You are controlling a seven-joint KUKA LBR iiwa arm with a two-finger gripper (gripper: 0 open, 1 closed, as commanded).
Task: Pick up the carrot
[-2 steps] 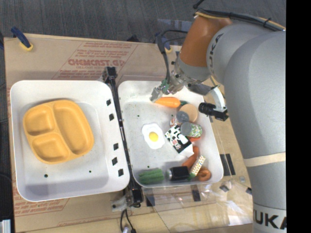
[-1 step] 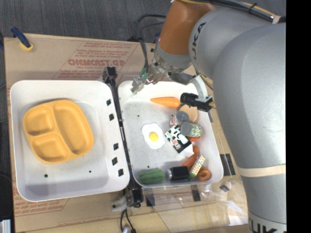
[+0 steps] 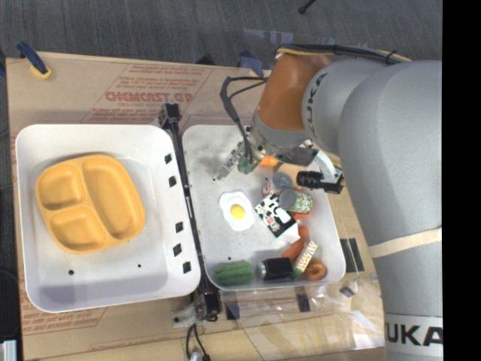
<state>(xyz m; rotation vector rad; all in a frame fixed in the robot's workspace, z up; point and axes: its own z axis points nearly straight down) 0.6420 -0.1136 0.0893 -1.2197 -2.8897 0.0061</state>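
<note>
In the right bin (image 3: 207, 201), my gripper (image 3: 239, 160) is low over the bin's far part, just under the arm's orange band. A small orange piece (image 3: 267, 161) that looks like the carrot lies right beside the gripper on its right side, partly hidden under the wrist. A small green bit (image 3: 246, 166) sits at the gripper's tip. The wrist blocks my sight of the gripper's tip, and I cannot tell if it holds anything.
The right bin also holds a fried egg toy (image 3: 237, 212), a black-and-white patterned block (image 3: 275, 216), a grey disc (image 3: 282, 180), a green vegetable (image 3: 234, 272), a black item (image 3: 276, 268) and an orange-red long piece (image 3: 294, 247). A yellow divided tray (image 3: 89, 201) lies in the left bin (image 3: 30, 277).
</note>
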